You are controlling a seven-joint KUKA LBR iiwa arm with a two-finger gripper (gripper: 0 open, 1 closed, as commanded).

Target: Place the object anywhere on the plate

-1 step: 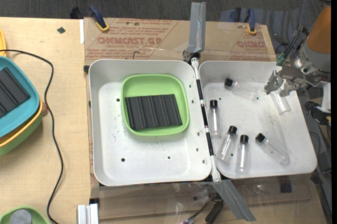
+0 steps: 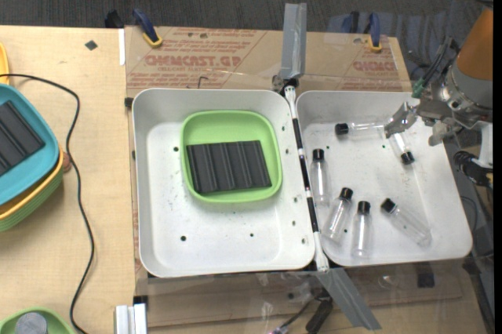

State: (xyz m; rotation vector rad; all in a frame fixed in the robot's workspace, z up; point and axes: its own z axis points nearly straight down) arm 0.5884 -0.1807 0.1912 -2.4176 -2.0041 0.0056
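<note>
I get bright, even overhead light, soft shadows, mild glare on the white bins point(image 2: 157, 246), sharp focus.

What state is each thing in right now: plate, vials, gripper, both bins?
Green plate: flat in the left bin, a dark ribbed insert on it, no vial on it.
Vials: six clear, black-capped, all lying loose in the right bin.
Gripper: over the right bin's upper right, close above a vial; hold not visible.
</note>
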